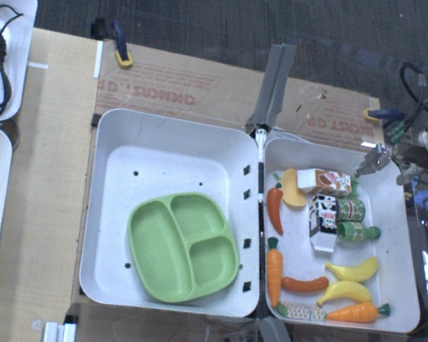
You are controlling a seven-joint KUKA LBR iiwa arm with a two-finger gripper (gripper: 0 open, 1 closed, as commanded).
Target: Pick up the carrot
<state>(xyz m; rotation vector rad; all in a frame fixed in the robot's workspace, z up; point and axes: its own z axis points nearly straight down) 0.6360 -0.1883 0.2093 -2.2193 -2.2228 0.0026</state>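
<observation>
Reversed red lettering is printed on the cardboard sheet (211, 92) lying on the bench (41, 177) behind the bins; it cannot be read with certainty.

The left bin (121, 141), at the centre of the frame, contains one green divided plate (183, 246) with three compartments, set toward the bin's lower right. Bare white floor is seen along the bin's upper and left sides.

The right bin (410, 266) is crowded. Along its left wall, a red chilli (275, 208) is placed above a carrot (272, 276), which lies lengthwise near the lower left corner. A second carrot (353, 313) lies along the lower edge at the lower right, leaf end to the right. A red sausage (304, 285) is located between the two carrots. Two bananas (352, 270) are stacked just above the second carrot. A black-and-white carton (324, 218), a brown-and-white carton (323, 181) and a green bottle (357, 231) are grouped in the upper middle; their labels are too small to be read.

The claw (373, 163) is positioned at the upper right of the frame, above the right bin's upper edge, well apart from both carrots. Nothing is gripped; whether its fingers are parted cannot be told.
</observation>
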